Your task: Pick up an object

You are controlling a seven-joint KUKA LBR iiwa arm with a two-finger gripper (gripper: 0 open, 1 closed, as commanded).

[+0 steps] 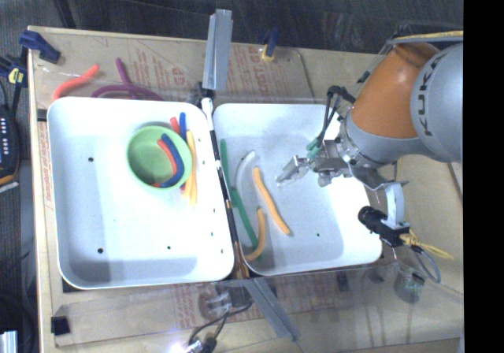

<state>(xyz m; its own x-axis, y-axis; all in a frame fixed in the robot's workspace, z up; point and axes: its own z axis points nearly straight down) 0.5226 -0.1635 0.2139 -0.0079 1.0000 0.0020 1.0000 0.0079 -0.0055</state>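
Note:
In the right bin (354,241) lie several thin flexible strips. An orange strip (268,201) runs diagonally near the middle, a dark green strip (236,194) lies along the left wall, and a pale clear strip (244,168) curves between them. Another orange strip (257,244) curls at the bin's lower left corner. My gripper (290,170) hangs over the bin's middle, just right of the orange strip's upper end, pointing left. Its fingers (281,177) stand open with nothing between them.
The left bin (102,217) holds a green bowl (150,156) with red, blue and yellow strips draped over its right rim. An orange strip (75,82) and a purple strip (126,90) lie on the bench behind it. A grey bar (217,48) stands behind the bins' divide.

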